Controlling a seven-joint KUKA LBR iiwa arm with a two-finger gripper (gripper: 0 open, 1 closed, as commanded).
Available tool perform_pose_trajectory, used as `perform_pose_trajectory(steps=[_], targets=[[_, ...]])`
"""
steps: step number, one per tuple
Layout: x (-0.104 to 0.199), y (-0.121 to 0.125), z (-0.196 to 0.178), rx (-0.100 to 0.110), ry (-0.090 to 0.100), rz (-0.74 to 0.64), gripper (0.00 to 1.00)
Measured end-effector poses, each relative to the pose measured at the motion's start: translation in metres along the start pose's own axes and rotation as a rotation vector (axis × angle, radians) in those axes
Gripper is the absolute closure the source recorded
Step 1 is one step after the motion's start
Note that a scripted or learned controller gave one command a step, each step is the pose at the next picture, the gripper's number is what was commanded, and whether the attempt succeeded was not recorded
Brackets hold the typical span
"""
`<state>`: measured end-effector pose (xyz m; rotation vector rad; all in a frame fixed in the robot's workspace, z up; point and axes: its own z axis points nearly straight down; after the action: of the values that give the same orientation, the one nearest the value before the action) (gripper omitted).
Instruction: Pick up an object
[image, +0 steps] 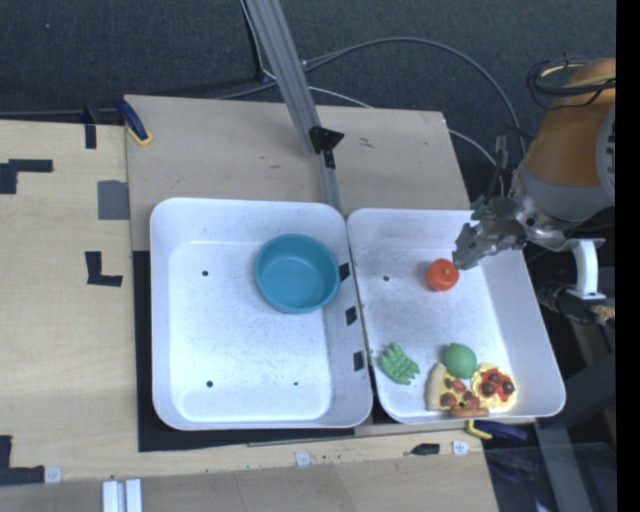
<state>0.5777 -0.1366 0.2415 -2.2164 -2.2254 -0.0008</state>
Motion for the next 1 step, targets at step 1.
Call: perform_pose_trajectory(steps=[1], targets=[[0.0546,0.0113,0.0126,0.001,0.000,-0.001,1.00]])
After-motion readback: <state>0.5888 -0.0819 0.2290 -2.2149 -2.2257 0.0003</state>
